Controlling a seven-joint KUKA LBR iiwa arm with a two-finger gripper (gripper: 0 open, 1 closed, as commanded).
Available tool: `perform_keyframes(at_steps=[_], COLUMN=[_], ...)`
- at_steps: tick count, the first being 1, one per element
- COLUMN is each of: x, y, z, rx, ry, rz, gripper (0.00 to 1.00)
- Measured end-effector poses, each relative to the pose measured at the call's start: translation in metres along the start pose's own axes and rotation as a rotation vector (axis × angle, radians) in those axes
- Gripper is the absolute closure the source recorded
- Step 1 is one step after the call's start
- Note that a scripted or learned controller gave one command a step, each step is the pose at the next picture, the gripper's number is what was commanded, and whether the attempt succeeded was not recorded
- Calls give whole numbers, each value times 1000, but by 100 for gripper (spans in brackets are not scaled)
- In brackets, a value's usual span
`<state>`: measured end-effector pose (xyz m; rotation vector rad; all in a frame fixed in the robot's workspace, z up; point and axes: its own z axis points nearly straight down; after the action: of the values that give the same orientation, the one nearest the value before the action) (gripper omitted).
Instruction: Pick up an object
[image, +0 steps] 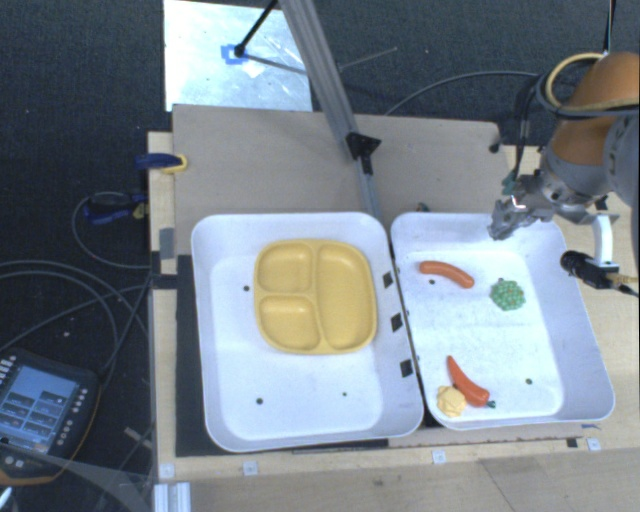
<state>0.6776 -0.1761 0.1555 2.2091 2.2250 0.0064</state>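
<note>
Two white bins (300, 420), one yellow tray (315, 297), four toy foods (sausage (446, 272) included).

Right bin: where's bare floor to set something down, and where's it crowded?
In the right bin, the widest bare patch is the middle floor, between the sausage and green ball above and the carrot below. Its near right corner is bare too. The near left corner is crowded: carrot and yellow piece touch. The hand hangs over the far edge.
</note>
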Motion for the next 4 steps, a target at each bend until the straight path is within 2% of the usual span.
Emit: perform_keyframes(at_steps=[1,2,3,4], x=[-4,-4,38,90], y=[-4,-2,-21,-25], z=[-48,-78,-78,-82], rx=[-1,1,5,6], ry=[-1,0,2,4], rz=[5,1,-2,-4], gripper=[100,100,100,100])
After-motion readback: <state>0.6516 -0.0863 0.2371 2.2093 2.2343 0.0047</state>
